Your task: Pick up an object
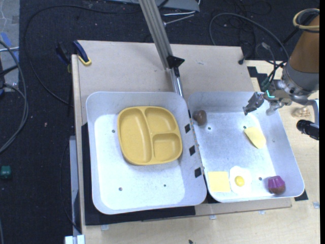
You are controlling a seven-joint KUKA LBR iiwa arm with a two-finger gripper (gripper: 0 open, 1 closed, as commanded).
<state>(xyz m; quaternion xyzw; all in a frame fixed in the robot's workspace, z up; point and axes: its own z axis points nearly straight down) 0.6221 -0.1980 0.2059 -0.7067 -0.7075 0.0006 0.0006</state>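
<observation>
Two white bins sit side by side on my table (127, 60), and my hand (264, 103) hangs over the far edge of the right bin (284, 141). Its two fingers are spread apart with nothing between them. Just below the hand, on the near side of it, lies a yellow wedge of toy cheese (255, 136), close to the fingertips but apart from them. Off to the hand's side toward the other bin, a small brown toy (200, 117) rests by the dividing edge. Farther toward the near rim I see a flat yellow cheese slice (219, 181), touching a toy fried egg (240, 180), and a purple toy (275, 184) in the corner, apart from the egg. Well away from the hand, the left bin (101, 136) carries a yellow divided plate (150, 134) with three compartments.
</observation>
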